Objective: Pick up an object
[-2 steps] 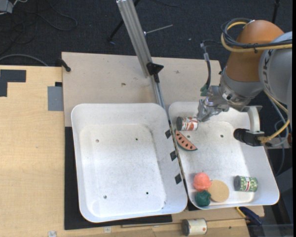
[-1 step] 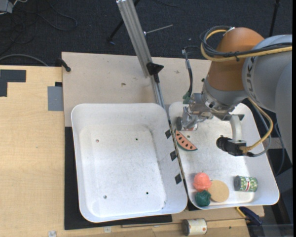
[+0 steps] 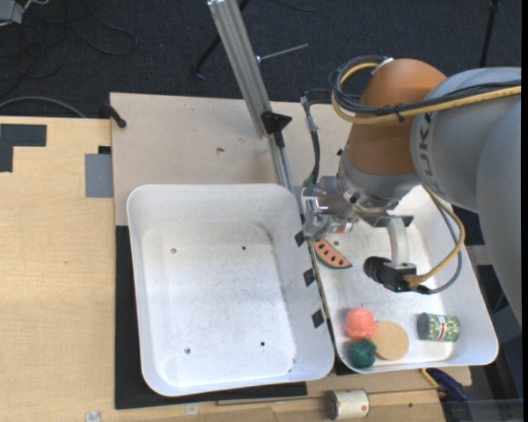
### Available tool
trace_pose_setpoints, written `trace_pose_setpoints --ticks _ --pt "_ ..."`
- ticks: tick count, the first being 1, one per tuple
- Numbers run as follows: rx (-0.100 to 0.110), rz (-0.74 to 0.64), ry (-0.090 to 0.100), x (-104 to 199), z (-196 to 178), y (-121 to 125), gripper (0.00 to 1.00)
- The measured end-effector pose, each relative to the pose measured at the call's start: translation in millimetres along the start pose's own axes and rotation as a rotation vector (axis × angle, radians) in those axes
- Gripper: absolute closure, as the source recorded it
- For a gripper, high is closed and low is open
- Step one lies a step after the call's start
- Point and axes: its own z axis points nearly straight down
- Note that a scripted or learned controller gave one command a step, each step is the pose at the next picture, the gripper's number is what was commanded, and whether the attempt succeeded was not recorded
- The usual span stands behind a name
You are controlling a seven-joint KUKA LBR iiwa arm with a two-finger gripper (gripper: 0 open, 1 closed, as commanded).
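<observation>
Left bin [image 3: 158, 227]; right bin [image 3: 475, 341], holding watermelon slice [image 3: 333, 256], pink ball [image 3: 361, 322], green ball [image 3: 363, 352], disc [image 3: 391, 340], can [image 3: 438, 327]; tool [image 3: 321, 222] above slice, grip state cannot tell; descend centred before closing.

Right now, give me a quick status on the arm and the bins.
Gripper low at right bin's left wall, nothing seen held. Red watermelon-slice toy just beside it. Pink ball, green ball, tan disc, green can clustered near front, clear of arm.
</observation>
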Motion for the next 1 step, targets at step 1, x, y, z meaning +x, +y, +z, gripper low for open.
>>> trace_pose_setpoints --ticks 1 --pt "0.001 -0.001 0.0 50.8 -1.9 -20.4 1.0"
